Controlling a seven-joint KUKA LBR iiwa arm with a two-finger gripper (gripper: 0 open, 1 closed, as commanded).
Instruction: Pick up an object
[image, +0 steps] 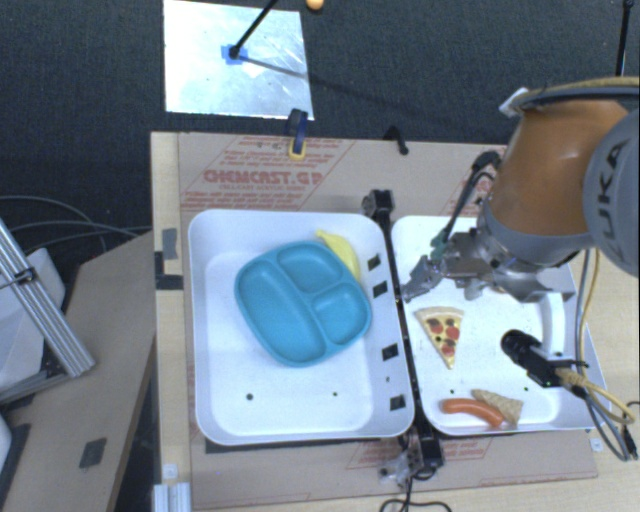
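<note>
Your claw (418, 283) is hanging over the right bin (480, 425), grip unclear to you, angling toward the pizza slice (442, 332).

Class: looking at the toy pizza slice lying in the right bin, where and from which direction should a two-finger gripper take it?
Come straight down on the flat triangular toy pizza slice and pinch across its two slanted edges near the wide crust end; it probably lies too flat for a side approach.

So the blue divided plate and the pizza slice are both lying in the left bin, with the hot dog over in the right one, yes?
Not quite. The pizza slice lies in the right bin, not the left. The camera view shows the blue divided plate in the left bin, and the hot dog in the right one.
</note>
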